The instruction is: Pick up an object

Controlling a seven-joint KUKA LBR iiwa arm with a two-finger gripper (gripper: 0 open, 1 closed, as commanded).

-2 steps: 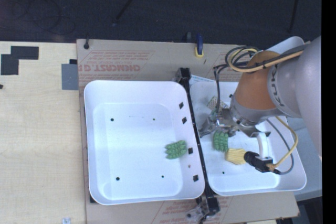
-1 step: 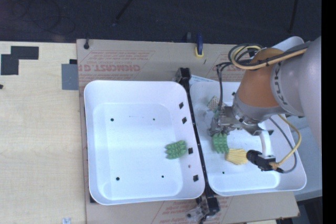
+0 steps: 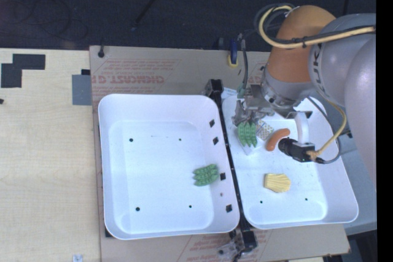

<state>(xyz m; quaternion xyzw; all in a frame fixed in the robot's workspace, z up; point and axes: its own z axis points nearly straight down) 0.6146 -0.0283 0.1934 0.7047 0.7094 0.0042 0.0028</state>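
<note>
My gripper (image 3: 247,121) hangs over the upper left part of the right bin (image 3: 331,205), close to the divider. A green knobbly toy (image 3: 247,134) sits between the fingertips, hanging downward from them, and the fingers are shut on its top. A second green knobbly toy (image 3: 206,175) lies in the left bin (image 3: 123,132) near its right wall. An orange sausage-shaped piece (image 3: 277,138) and a yellow ridged piece (image 3: 277,182) lie on the right bin's floor.
A small pale patterned item (image 3: 264,127) lies just right of the gripper. The arm's grey body and orange band (image 3: 301,40) cover the right bin's upper right. A black cabled part (image 3: 296,148) hangs beside the sausage. The black divider (image 3: 222,150) separates the bins.
</note>
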